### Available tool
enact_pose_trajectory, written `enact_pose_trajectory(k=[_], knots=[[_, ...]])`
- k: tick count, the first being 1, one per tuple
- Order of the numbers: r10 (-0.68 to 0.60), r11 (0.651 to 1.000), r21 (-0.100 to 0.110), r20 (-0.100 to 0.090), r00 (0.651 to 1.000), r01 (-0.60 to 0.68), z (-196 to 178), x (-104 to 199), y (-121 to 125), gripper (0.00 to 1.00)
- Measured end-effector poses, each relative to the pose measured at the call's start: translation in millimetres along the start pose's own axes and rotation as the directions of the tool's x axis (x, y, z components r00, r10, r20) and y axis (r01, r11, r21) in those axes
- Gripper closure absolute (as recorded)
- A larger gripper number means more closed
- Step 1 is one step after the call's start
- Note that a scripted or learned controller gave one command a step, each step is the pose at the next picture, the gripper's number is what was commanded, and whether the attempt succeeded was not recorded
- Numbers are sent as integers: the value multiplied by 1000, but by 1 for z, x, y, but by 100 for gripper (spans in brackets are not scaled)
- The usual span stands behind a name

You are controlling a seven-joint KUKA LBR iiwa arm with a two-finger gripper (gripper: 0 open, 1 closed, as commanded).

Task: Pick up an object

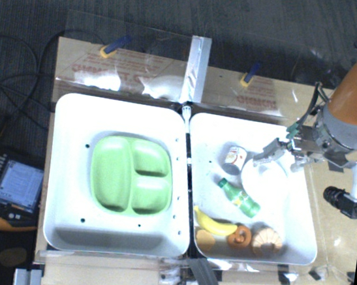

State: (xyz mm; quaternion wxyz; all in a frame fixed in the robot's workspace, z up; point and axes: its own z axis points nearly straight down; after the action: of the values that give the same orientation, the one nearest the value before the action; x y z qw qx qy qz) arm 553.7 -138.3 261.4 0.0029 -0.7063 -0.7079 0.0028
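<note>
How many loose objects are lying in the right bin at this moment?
5. A small can lies near the middle, a green bottle below it, and a banana, a brown pastry and a croissant along the near edge.

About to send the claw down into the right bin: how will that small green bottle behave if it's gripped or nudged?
The green bottle lies on its side, so its round body will probably roll if nudged. It looks like small plastic, likely light and smooth, so it may slip from the claw. The banana lies just below it and might stop a roll that way.
</note>
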Motion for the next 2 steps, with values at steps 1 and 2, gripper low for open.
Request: enact_pose_trajectory(k=[1, 2], knots=[[-66, 998, 1, -1, 998, 66, 109, 42, 24, 0], [-337, 941, -11, 6, 941, 337, 173, 29, 83, 0]])
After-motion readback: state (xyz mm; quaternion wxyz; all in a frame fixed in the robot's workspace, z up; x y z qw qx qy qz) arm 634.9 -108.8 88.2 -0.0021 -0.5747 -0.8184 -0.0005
